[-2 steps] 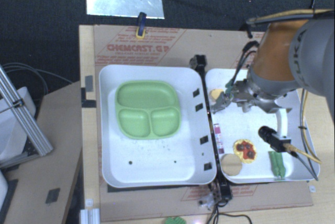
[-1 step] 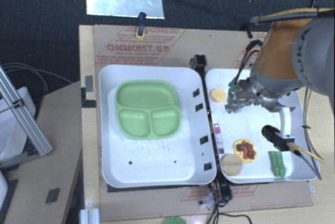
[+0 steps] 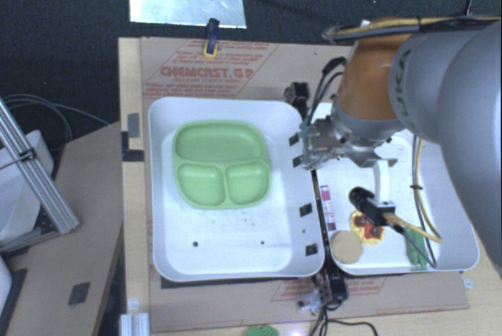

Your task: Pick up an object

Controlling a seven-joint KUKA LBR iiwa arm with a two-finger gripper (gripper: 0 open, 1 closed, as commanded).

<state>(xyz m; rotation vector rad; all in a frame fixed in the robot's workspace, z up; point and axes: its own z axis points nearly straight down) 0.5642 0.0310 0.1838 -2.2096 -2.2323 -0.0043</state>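
Observation:
The grey arm with its orange band reaches in from the right over the right bin. My gripper hangs low over the front of that bin, right above a small red and yellow object. A tan round object lies just left of it, near the bin's front wall. A green, leaf-like piece lies to the right. A narrow red and white packet rests along the bin's left wall. I cannot see anything held.
The left bin holds a light green divided plate in its back half. Small black clips sit along the divider between the bins. The arm hides the back of the right bin.

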